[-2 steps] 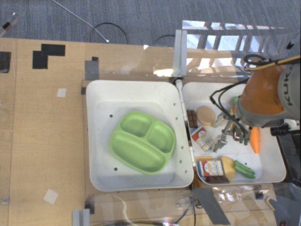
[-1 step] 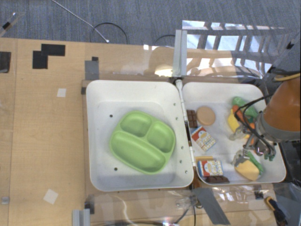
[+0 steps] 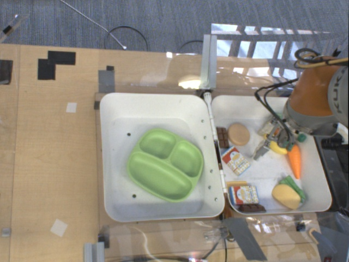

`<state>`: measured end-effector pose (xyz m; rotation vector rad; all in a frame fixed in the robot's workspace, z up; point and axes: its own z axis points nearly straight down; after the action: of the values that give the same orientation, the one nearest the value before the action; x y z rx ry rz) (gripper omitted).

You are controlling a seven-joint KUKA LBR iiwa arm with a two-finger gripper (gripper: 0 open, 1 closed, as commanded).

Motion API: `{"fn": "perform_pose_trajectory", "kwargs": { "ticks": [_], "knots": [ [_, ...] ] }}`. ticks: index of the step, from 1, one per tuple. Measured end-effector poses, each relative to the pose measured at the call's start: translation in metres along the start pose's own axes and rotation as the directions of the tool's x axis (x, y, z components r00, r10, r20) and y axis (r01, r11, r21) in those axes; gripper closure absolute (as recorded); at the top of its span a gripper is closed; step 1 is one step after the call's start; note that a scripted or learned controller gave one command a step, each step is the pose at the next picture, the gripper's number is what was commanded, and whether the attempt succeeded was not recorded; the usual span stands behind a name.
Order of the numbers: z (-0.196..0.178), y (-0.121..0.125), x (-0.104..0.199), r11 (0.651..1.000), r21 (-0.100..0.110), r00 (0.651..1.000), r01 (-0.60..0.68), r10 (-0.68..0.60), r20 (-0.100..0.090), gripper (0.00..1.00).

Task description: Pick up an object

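Left bin: green divided plate. Right bin: carrot, cookie, cartons. Gripper lowered inside; finger state cannot be told.

End effector above toy-filled bin

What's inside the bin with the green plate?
Just the green plate, lying flat in the left bin. Its three sections look bare. Whatever sits beneath the plate is covered, so I can't tell.
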<state>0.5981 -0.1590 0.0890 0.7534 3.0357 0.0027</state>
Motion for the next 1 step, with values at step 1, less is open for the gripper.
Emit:
{"fn": "perform_pose_trajectory", "kwargs": {
  "ticks": [1],
  "knots": [
    [-0.0156, 0.0022, -0.004, 1.0, -0.003, 1.0, 0.009, -0.009, 0.014, 1.0]
  ]
}}
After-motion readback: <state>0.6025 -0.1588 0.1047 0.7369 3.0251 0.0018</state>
